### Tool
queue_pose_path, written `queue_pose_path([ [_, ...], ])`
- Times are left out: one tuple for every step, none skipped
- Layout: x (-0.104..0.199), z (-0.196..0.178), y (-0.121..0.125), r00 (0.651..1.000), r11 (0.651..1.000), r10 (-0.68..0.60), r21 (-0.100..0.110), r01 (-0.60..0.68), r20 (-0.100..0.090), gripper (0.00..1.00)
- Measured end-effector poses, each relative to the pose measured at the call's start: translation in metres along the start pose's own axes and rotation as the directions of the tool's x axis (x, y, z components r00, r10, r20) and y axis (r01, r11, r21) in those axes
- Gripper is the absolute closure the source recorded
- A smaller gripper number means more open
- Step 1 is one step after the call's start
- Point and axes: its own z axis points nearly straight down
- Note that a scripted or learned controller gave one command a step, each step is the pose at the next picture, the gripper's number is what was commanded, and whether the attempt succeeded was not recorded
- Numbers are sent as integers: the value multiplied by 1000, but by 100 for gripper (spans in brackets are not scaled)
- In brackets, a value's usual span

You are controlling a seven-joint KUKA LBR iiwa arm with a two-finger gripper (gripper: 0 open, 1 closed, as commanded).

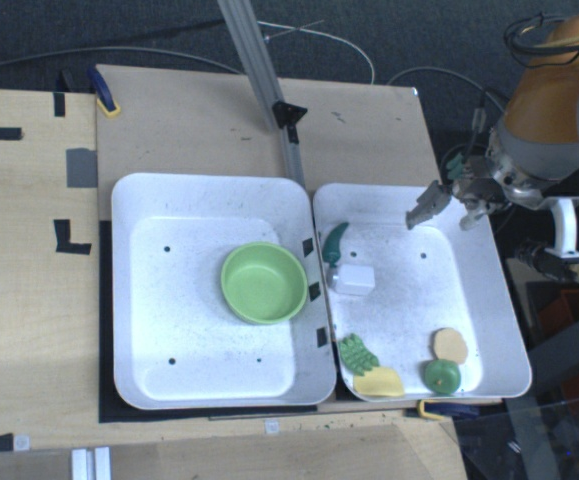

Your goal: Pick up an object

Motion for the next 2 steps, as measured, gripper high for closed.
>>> queue_pose_path([
  [0,0,0,1000,1000,0,0,0,0,0],
  [9,53,-8,1000,1000,1,6,-1,-1,0],
])
